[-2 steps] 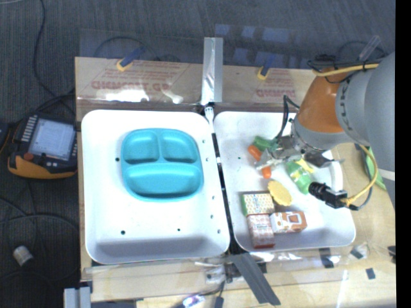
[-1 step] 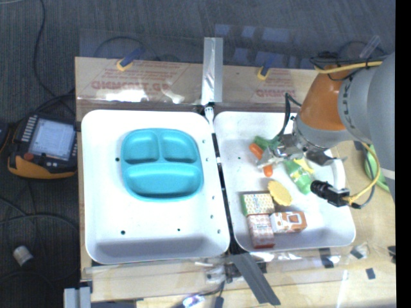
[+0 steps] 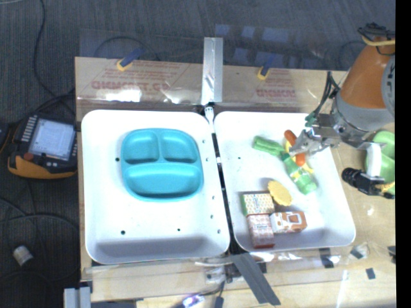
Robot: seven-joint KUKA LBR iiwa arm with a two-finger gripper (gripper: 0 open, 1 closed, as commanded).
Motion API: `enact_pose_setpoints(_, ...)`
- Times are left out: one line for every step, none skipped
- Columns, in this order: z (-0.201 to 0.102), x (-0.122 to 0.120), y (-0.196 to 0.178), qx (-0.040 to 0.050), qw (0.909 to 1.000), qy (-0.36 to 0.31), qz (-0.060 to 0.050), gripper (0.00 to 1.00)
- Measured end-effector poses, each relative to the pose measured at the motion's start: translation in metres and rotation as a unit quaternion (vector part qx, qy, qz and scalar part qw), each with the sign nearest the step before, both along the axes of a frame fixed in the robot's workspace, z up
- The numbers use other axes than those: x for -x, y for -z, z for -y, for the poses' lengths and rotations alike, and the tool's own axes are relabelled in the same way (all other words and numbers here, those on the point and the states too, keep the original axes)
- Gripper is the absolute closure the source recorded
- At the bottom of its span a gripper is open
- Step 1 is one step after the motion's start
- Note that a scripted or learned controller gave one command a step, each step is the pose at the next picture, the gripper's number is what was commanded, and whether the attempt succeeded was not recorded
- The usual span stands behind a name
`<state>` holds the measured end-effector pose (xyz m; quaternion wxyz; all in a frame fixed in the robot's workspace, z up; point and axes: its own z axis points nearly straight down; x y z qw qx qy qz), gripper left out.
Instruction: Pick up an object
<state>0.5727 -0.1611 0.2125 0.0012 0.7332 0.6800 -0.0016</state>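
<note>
Camera view: gripper (image 3: 302, 147) low at right bin's (image 3: 334, 226) upper right, over carrot (image 3: 291, 135), likely to grab; finger state can't tell.

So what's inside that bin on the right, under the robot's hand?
The right bin holds green toy vegetables, a yellow piece and small food boxes. The gripper covers an orange-red item, so what lies directly beneath is hidden.

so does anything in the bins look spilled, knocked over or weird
Nothing looks spilled or damaged. The blue divided plate lies flat in the left bin. In the right bin the toy food sits in a loose jumble: small cartons lie toppled at the near side and a green piece lies near the tool.
</note>
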Motion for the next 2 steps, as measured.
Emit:
enact_pose_setpoints(-0.008, -0.030, 0.110, -0.0010, 0.9942, 0.108, -0.001, 1.00)
enact_pose_setpoints(-0.059, -0.073, 0.018, 0.0008, 0.9852, 0.171, 0.000, 1.00)
